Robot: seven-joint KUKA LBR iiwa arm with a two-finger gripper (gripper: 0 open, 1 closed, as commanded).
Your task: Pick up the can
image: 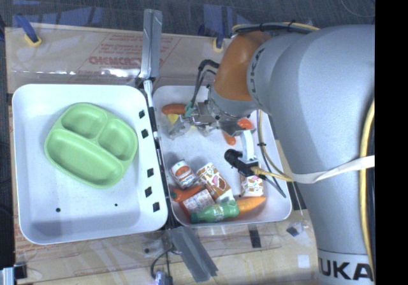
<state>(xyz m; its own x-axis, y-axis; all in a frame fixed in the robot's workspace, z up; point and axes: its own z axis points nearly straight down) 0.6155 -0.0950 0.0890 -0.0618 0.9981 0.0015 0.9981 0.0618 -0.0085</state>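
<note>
The can [183, 174], short with a red and white label, lies in the right bin [275, 150] near its left wall, among other items. My gripper [186, 119] is low over the far left part of that bin, well behind the can and apart from it. An orange carrot-like piece [173, 109] lies just beside the gripper. The grey arm with its orange band covers the bin's far right part.
Around the can lie two printed cartons [215, 182] [198, 200], a green bottle [215, 213], an orange carrot [252, 205] and a small white carton [253, 185]. In the left bin [38, 213] sits a green divided plate [91, 143].
</note>
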